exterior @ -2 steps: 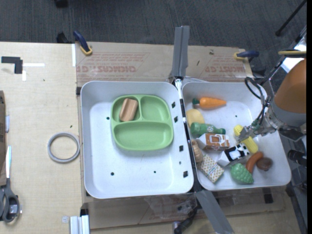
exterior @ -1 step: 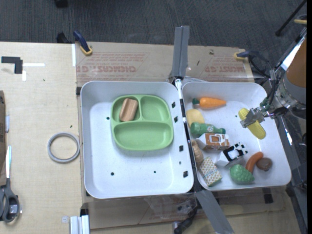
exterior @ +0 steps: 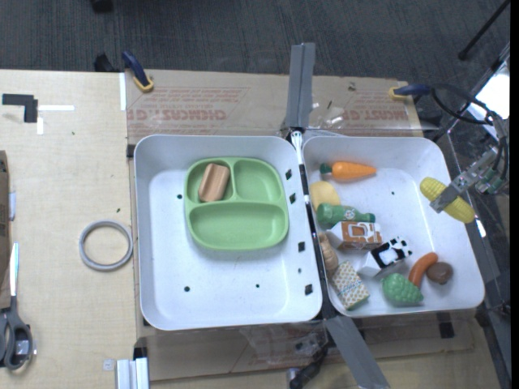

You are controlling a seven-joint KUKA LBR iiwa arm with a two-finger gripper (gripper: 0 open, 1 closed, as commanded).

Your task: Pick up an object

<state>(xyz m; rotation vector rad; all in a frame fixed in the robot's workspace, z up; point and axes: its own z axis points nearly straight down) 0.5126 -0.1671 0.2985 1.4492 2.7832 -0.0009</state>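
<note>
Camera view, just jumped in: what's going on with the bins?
The pincer is at the right bin's right edge, beside the toy corn, with nothing seen held. Toy foods fill that bin: a carrot, a green bottle and more. The left bin holds a green divided plate carrying a bread piece.

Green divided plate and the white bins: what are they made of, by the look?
Green divided plate: likely moulded plastic, matte; uniform colour, rounded ridges. Left bin and right bin: probably plastic too, smooth with a slight sheen; rounded rims. Uncertain from above.
</note>
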